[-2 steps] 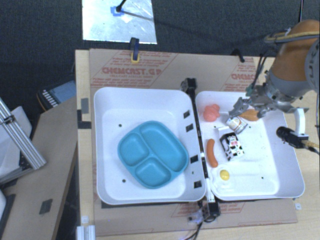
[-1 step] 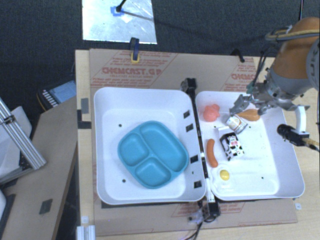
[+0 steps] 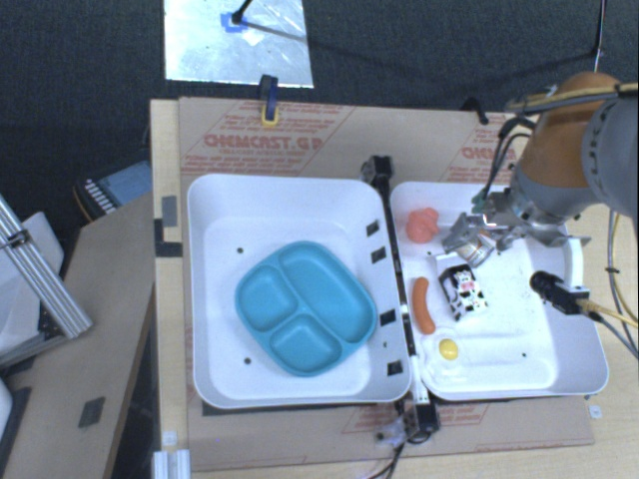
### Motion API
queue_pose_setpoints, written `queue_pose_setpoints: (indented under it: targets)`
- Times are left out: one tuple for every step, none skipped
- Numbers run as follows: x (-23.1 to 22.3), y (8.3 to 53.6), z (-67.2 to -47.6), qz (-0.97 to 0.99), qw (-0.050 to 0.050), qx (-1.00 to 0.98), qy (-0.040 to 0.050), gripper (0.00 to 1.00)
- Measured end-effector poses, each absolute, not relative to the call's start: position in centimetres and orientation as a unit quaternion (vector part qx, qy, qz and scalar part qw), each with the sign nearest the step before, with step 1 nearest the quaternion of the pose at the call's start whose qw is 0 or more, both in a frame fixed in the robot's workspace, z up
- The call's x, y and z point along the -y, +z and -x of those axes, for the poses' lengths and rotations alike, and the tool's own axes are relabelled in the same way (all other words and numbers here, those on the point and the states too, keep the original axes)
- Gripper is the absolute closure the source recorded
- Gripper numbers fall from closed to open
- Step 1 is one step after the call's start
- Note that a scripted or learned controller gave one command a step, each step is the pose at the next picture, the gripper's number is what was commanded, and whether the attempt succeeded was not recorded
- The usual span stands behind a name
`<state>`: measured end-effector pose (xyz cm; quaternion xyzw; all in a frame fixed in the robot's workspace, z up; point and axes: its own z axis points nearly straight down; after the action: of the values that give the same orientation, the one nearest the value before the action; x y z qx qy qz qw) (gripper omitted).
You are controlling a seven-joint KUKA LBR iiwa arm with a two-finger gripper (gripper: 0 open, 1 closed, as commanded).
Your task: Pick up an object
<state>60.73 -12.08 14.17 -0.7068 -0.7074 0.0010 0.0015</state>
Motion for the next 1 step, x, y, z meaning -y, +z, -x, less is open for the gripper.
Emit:
queue_pose_setpoints:
  targets:
    - [12.38, 9.55, -61.1, 0.707, -0.007, 0.707, -0.0022, 0.0]
